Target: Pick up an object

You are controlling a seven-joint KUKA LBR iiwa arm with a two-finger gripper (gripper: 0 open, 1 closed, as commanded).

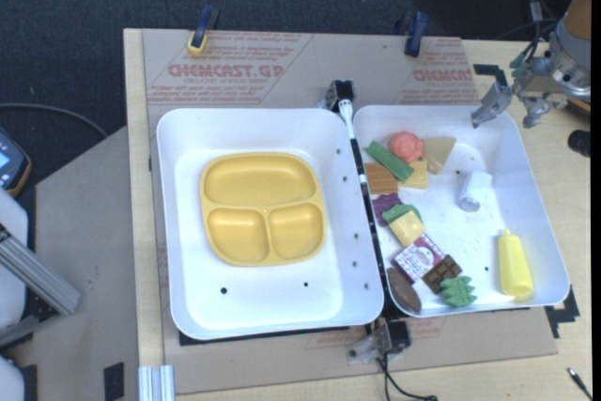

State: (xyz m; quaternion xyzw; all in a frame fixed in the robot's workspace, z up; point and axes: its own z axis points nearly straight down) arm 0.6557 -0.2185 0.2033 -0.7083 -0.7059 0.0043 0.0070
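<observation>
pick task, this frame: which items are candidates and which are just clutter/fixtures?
Candidates, all in the right bin:
yellow bottle
pink ball
grey cylinder
green toy
maroon packet
gripper, fingers open, over the bin's far edge

Not in play:
yellow divided plate in the left bin
blue clamps

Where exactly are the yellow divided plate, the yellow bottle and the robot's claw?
yellow divided plate (262,206): camera view, on the ridge where its compartments meet.
yellow bottle (514,265): camera view, middle of its body.
claw (512,107): camera view, midway between its two fingertips.
</observation>
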